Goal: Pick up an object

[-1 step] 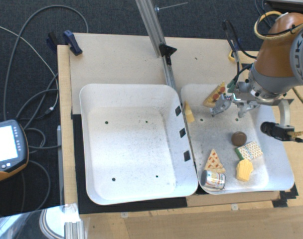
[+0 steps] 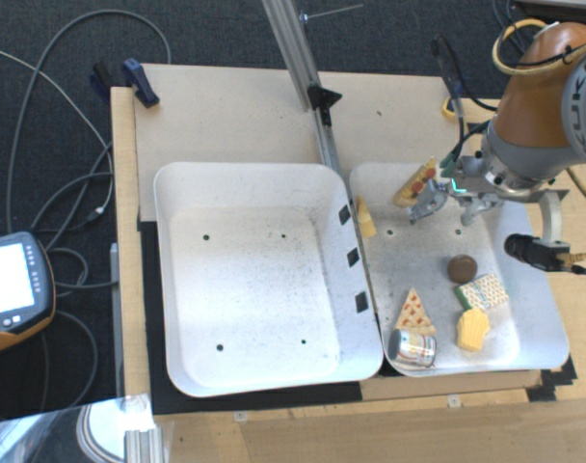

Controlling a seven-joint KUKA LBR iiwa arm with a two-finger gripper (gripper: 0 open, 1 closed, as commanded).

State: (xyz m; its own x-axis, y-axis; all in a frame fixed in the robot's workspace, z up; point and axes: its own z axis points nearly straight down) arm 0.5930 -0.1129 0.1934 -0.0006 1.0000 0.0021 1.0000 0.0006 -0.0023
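My gripper [image 2: 445, 210] hangs over the far part of the right bin [image 2: 409, 258], and its two dark fingers [image 2: 423, 206] stand apart with bare bin floor showing between them. A yellow and red toy food piece [image 2: 414, 184] lies just left of the left finger, touching or nearly touching it, not between the fingers. Nearer the front of the same bin lie a brown round piece [image 2: 462, 267], a checked packet [image 2: 485, 292], a yellow corn-like piece [image 2: 473, 329], a pizza slice [image 2: 413, 310] and a small can [image 2: 413, 347].
A small yellow piece [image 2: 366, 218] rests by the wall between the two bins. The left bin [image 2: 168, 191] shows only its speckled white floor. A metal post [image 2: 295, 46] rises behind the bins. Cables lie on the floor to the left.
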